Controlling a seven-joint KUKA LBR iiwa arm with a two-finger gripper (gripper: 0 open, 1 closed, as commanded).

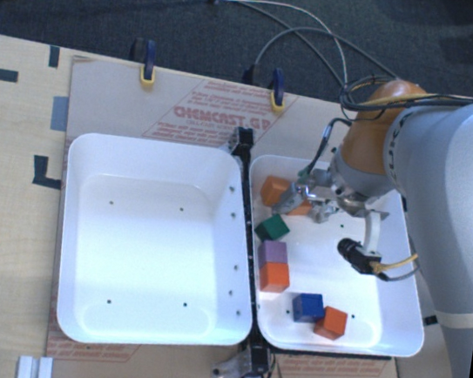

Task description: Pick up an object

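My gripper hangs low over the back left part of the right bin. An orange block lies just left of it, and a bit of another orange piece shows right under it. In front of them sit a green block, a purple block and an orange block in a row along the bin's left wall. A blue block and one more orange block lie near the front wall.
The left bin stands beside the right one, joined by a black divider clamp. A black cable connector hangs off the wrist over the right bin. Clamps and cables lie at the back edge.
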